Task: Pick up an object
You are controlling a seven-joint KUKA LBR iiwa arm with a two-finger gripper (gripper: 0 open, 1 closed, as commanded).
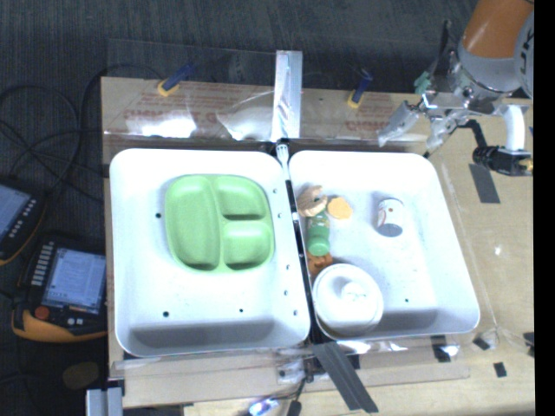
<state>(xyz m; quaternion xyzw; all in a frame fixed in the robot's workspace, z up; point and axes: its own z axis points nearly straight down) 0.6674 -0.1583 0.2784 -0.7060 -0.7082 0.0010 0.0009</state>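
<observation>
The bench (503,258) is a pale wooden surface standing on dark carpet (260,16). Two shallow white bins sit on it side by side, their inner rims touching.

The left bin (139,319) holds a green divided plate (218,222) with three compartments, lying flat near the bin's centre, towards the far rim.

The right bin (434,276) holds four items. A white round bowl (348,297) rests at the near-left corner, against the near rim. A small green bottle (318,237) lies along the left rim, just beyond the bowl. A brown and orange toy (322,203) sits at the bottle's far end, near the far-left corner. A white cup with a dark patch (388,215) stands apart towards the middle of the bin, right of the toy.

The arm (496,24) enters at the bench's far-right corner. Its gripper (414,126) hangs above the bench just outside the far-right corner of the right bin, with nothing between the fingers, which are spread apart.

A clear plastic sheet (217,111) lies along the far edge of the bench, held by yellow and blue clamps (174,78). Two handheld control pendants (61,280) and black cables (52,128) lie on the carpet left of the bench.
</observation>
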